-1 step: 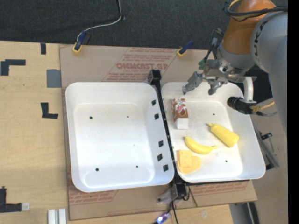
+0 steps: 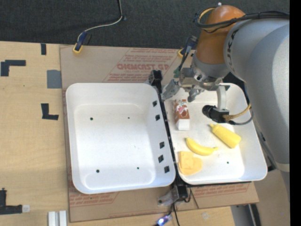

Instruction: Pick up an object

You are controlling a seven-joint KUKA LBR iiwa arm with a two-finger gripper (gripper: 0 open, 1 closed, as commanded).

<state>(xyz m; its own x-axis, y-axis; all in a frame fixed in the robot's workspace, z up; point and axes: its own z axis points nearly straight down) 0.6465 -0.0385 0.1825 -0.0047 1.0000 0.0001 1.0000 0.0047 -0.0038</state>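
My gripper (image 2: 181, 92) hangs over the far left part of the right bin (image 2: 235, 173), its two fingers spread open with nothing between them. Just below it lies a small red and white box (image 2: 181, 115), close to the bin's left wall. Further toward the front a yellow banana (image 2: 201, 148) lies in the middle of the bin. A yellow mustard-style bottle (image 2: 225, 135) lies to the banana's right. A yellow-orange wedge (image 2: 189, 164) rests at the front left corner.
The left bin (image 2: 113, 135) sits beside the right one, joined by a black clip strip (image 2: 162, 131). The grey arm with its orange band (image 2: 221, 20) fills the upper right. A cable (image 2: 101, 27) lies at the back.
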